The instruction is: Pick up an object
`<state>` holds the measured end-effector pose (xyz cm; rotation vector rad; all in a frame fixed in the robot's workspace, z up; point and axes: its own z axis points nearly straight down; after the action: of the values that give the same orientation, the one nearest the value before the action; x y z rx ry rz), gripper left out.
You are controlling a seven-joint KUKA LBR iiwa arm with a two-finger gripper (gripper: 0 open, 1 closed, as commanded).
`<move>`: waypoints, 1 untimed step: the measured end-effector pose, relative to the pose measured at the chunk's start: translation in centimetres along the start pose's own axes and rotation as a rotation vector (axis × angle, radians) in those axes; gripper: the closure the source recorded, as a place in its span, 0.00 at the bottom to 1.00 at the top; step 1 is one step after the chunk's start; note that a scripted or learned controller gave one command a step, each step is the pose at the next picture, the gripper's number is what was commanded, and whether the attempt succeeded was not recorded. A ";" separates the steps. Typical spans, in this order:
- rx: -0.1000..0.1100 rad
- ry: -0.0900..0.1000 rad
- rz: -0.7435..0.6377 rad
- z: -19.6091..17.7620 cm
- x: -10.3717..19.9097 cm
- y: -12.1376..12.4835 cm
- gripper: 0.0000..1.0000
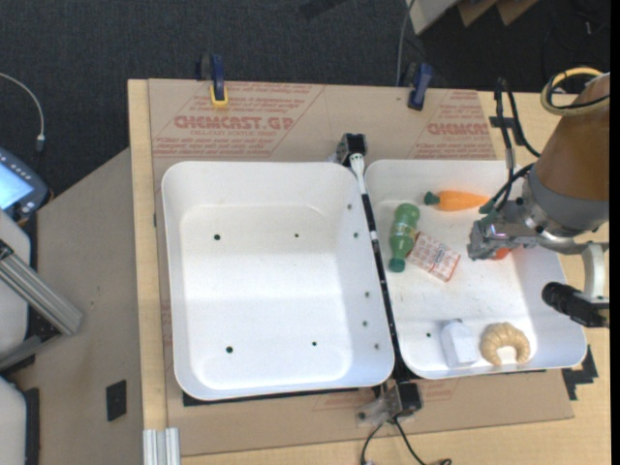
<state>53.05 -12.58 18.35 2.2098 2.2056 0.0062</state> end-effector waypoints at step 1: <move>-0.002 -0.002 0.000 -1.0 0.0 0.1 1.00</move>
<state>53.10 -12.59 19.36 2.2074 2.2041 0.0070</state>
